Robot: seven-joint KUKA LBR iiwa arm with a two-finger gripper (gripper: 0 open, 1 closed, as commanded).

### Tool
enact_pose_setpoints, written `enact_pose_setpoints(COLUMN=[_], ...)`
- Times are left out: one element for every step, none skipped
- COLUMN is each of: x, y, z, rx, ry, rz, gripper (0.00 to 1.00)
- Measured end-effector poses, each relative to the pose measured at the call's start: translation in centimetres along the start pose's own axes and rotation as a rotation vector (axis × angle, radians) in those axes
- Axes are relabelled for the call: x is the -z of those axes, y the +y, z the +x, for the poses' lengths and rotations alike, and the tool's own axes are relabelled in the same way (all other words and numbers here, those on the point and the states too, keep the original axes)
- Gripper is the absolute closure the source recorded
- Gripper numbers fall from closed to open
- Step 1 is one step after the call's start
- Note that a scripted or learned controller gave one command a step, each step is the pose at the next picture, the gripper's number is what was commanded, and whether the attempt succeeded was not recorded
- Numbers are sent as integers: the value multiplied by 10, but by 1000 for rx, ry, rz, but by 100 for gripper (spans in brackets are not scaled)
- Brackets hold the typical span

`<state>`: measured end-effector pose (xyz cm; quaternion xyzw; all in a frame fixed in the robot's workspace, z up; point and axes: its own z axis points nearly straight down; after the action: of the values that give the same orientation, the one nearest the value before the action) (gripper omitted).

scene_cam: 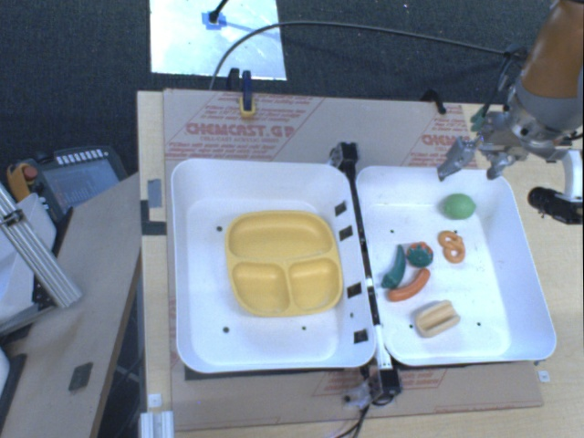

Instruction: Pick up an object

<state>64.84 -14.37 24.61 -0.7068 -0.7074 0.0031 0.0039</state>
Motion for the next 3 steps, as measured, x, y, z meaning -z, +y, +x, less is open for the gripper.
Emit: enact_pose_setpoints(x=[7, -53, -94], y=[2, -3, -1], z=[0, 0, 0], rx=[2, 1, 0], ry=[-2, -1, -1], rz=[-11, -9, -9], gripper=[0, 0, 0])
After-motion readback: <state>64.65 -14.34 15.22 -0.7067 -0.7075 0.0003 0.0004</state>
